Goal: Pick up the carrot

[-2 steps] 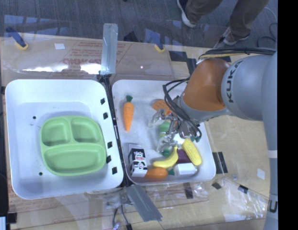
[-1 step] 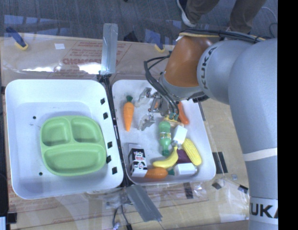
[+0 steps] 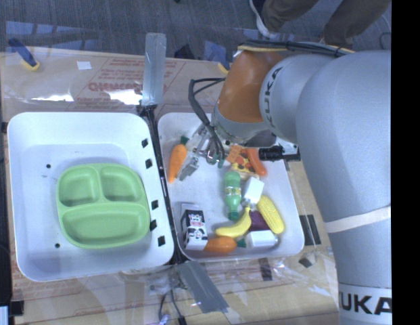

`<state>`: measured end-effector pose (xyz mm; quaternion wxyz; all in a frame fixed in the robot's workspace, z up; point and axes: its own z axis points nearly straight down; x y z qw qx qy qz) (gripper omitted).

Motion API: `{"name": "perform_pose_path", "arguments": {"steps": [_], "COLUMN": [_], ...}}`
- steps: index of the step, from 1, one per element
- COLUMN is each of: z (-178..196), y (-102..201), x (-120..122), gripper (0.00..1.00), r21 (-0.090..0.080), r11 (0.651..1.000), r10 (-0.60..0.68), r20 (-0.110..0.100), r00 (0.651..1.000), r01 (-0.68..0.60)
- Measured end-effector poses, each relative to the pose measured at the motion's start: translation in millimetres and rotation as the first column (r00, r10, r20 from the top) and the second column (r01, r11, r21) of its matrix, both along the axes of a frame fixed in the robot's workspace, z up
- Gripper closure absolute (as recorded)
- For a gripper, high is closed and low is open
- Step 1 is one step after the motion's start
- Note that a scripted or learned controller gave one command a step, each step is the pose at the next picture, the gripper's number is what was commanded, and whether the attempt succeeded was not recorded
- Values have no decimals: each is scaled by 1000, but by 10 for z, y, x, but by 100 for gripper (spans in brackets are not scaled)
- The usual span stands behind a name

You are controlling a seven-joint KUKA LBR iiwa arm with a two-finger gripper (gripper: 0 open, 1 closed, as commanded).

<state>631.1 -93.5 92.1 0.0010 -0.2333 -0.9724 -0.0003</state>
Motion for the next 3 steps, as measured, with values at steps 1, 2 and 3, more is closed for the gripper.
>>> {"name": "perform_pose_path", "arguments": {"steps": [1,2,3], "z": [112,220,1053], "y": [16,37,1121], "x": [14,26,126], "gripper": [100,100,100], "r21": [-1,-2,2], "r11": [1000,1000,1000], "r10": [8,18,19], "r20": [2,4,12], "r00": [1000,1000,1000], "r01": [-8,-18,-19]}}
